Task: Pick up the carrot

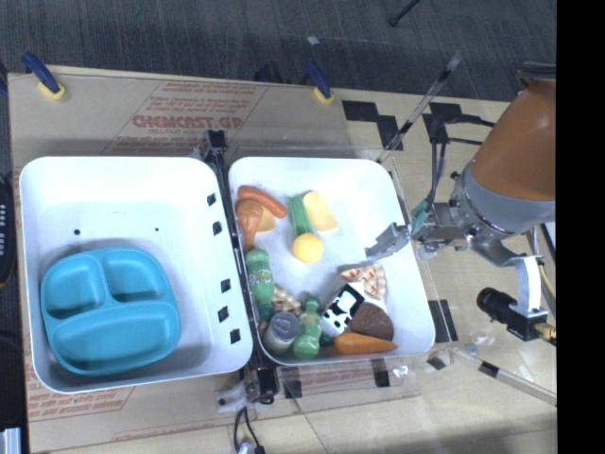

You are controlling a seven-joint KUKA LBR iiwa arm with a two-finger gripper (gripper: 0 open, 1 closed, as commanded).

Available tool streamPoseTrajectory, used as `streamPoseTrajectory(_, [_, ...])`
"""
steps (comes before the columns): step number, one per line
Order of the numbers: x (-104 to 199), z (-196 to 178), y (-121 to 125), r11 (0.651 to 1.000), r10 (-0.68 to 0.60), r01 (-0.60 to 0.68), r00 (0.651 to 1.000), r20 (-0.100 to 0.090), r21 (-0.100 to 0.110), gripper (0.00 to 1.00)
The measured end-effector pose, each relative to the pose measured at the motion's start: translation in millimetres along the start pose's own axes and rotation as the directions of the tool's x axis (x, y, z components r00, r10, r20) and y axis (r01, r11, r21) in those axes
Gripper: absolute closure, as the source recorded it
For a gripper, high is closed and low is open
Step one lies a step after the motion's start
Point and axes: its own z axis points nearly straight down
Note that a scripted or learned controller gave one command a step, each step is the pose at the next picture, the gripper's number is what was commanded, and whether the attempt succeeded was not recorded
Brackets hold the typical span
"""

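Note:
The carrot (364, 343) is orange and lies flat along the front wall of the right bin (392, 197), near the front right corner. A brown rounded item (371, 321) sits just behind it. My gripper (387, 241) hangs over the right side of that bin, above a tan waffle-like piece (367, 277). It is well behind the carrot and apart from it. Nothing shows in its grasp. The grey arm with its orange band (520, 149) reaches in from the right.
The right bin also holds a sausage (261, 200), a green vegetable (301, 214), a yellow block (320, 211), a lemon (306, 247), a can (281, 330), a green bottle (307, 336) and a black-and-white toy (340, 308). A blue divided tray (109, 305) lies in the left bin (113, 187).

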Motion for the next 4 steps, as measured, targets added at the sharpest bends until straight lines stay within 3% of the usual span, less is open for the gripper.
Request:
streamPoseTrajectory(1, [24.0, 100.1, 74.0, 0.999, -0.052, 0.052, 0.999, -0.001, 0.01, 0.0])
streamPoseTrajectory(2, [39.8, 192.3, 111.0, 0.998, 0.056, -0.056, 0.998, 0.0, 0.006, 0.0])
streamPoseTrajectory(3, [39.1, 180.9, 111.4, 0.999, 0.05, -0.05, 0.999, 0.002, 0.009, 1.0])
streamPoseTrajectory(4, [37.8, 189.3, 43.8, 0.901, 0.435, -0.435, 0.901, -0.003, -0.001, 1.0])
